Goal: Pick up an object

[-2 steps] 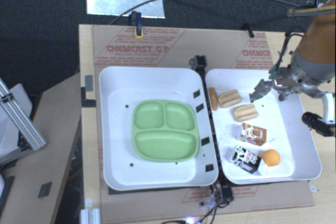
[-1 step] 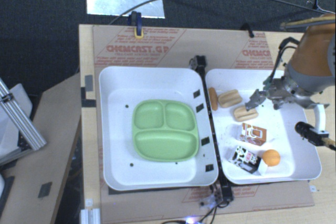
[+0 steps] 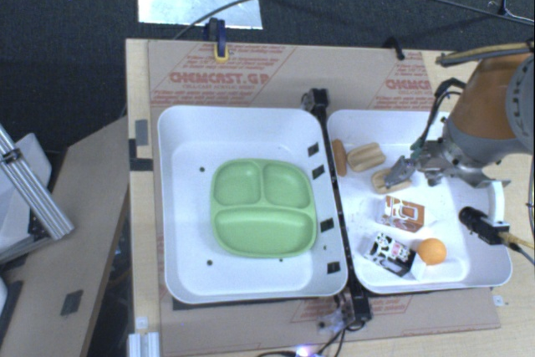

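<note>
Looking down at a slant, we see two white bins side by side on the tabletop (image 3: 142,205); the left bin (image 3: 180,146) holds a green divided plate (image 3: 263,207); the right bin (image 3: 481,267) holds a tan bread-like piece (image 3: 365,155), a slim brown stick (image 3: 338,156), a brown-and-white carton (image 3: 404,214), a black-and-white packet (image 3: 389,252) and an orange ball (image 3: 431,251); the gripper (image 3: 399,172) hangs over a tan item (image 3: 382,179) near the bin's middle; we cannot tell whether it is clenched or released.

Smooth matt green plastic plate (image 3: 264,207)
</note>
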`<move>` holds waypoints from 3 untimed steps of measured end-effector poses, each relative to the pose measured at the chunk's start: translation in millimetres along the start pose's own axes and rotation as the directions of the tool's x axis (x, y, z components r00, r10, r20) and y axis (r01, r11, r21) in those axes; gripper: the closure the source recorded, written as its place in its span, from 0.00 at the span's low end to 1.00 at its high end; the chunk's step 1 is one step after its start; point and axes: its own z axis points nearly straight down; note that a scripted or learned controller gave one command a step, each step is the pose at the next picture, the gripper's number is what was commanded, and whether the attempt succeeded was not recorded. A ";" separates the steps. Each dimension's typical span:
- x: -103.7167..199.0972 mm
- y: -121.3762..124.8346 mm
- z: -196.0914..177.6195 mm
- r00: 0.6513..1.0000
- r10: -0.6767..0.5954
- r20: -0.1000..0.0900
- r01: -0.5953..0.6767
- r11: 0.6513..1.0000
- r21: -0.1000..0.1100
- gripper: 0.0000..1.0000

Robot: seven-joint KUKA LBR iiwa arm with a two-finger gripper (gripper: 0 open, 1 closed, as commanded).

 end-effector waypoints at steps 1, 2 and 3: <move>0.2 1.8 -13.8 1.000 0.000 0.001 0.000 1.000 -0.006 1.00; 7.1 10.5 -71.9 1.000 -0.005 0.002 0.005 1.000 -0.010 1.00; 7.0 11.5 -92.4 1.000 -0.004 0.001 0.004 1.000 -0.006 1.00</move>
